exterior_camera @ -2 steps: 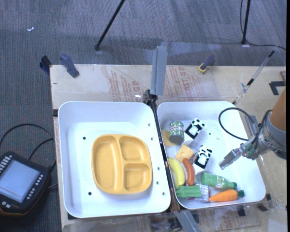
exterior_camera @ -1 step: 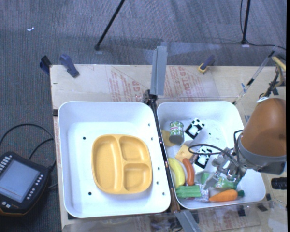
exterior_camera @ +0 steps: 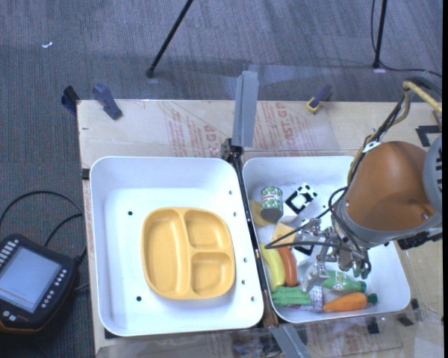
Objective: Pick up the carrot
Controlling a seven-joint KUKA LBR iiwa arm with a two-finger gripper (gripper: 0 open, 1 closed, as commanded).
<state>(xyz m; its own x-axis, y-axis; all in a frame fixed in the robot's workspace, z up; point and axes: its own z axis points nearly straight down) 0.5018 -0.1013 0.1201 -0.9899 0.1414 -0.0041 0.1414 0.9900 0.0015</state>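
The carrot (exterior_camera: 347, 302), orange with a green top, lies along the near wall of the right bin (exterior_camera: 400, 274). My gripper (exterior_camera: 319, 258) hangs over the middle of that bin, a little up and left of the carrot, with its fingers spread and nothing between them. Just below the gripper lies a green bottle (exterior_camera: 342, 281), between it and the carrot.
Around the gripper in the right bin lie a banana (exterior_camera: 272, 268), a red sausage (exterior_camera: 287, 265), a green leafy item (exterior_camera: 291, 296), a small can (exterior_camera: 272, 198) and a black-and-white cube (exterior_camera: 305, 198). The left bin (exterior_camera: 112, 200) holds a yellow divided plate (exterior_camera: 188, 251).
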